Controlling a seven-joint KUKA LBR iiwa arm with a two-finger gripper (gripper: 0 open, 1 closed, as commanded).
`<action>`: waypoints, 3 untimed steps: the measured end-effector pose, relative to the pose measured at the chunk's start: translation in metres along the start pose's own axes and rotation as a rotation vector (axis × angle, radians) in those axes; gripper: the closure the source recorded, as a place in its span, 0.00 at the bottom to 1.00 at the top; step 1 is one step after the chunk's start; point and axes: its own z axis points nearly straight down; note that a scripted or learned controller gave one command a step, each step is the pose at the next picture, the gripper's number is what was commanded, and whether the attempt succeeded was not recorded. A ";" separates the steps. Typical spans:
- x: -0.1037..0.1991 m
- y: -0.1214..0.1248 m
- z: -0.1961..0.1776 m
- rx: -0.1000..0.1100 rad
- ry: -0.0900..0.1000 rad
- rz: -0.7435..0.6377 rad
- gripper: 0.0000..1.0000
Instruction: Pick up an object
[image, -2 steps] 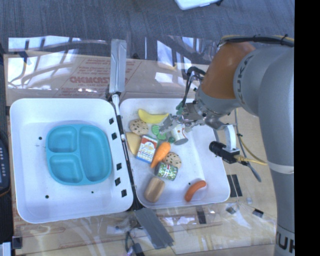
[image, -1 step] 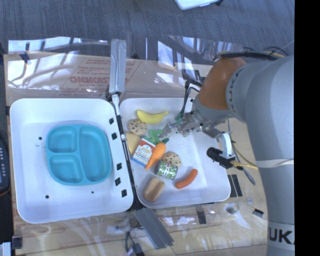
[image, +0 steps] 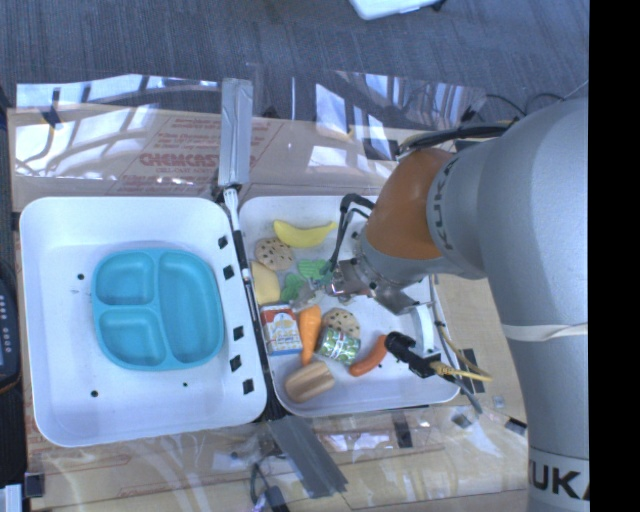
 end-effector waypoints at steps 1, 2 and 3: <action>-0.001 0.000 -0.007 0.004 0.001 -0.003 1.00; -0.001 0.000 -0.014 0.008 0.002 -0.008 1.00; 0.065 -0.010 -0.100 0.000 0.002 0.227 1.00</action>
